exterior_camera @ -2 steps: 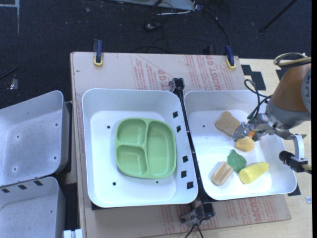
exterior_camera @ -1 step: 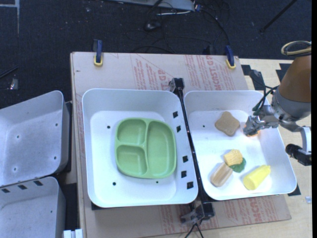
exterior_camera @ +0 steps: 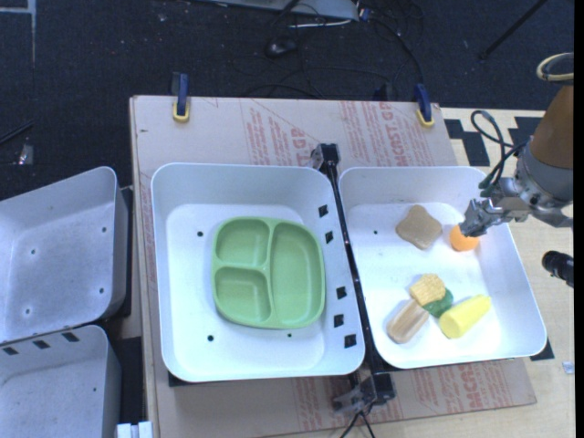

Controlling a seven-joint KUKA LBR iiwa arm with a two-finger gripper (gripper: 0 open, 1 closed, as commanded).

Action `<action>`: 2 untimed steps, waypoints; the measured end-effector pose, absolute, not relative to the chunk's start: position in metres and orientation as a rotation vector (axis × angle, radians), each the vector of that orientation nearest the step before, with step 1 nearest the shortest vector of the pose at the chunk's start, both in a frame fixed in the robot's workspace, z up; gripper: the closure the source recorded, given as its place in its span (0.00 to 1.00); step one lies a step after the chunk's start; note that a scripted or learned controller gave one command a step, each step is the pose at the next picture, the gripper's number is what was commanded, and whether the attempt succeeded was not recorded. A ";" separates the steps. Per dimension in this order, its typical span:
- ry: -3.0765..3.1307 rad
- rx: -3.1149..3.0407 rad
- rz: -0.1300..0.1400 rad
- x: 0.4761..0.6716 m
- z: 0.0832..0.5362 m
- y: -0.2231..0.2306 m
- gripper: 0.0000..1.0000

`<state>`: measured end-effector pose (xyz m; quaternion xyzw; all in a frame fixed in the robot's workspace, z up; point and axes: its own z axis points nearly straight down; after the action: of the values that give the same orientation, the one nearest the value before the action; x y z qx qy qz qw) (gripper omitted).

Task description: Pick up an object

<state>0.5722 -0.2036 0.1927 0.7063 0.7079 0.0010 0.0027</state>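
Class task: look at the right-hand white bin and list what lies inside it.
Inside the right bin: a tan bread slice, an orange piece under the tool, partly covered, a yellow block, something green, largely hidden, a tan roll, a yellow piece.

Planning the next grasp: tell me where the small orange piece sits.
The orange piece lies in the right bin near its far right wall, right of the tan bread slice, with the gripper directly over it.

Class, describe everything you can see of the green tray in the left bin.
The green tray is a pale green, plastic-looking plate with rounded corners and three compartments: two smaller ones on the left, one long one on the right. It lies flat, slightly turned, near the middle of the left bin, resting on the bin's floor with nothing in it.
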 end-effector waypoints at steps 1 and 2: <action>2.220 2.215 0.003 0.564 0.246 -0.200 1.00; 2.231 2.213 0.002 0.558 0.249 -0.142 1.00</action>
<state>0.5577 -0.1416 0.2491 0.7043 0.7099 0.0006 -0.0006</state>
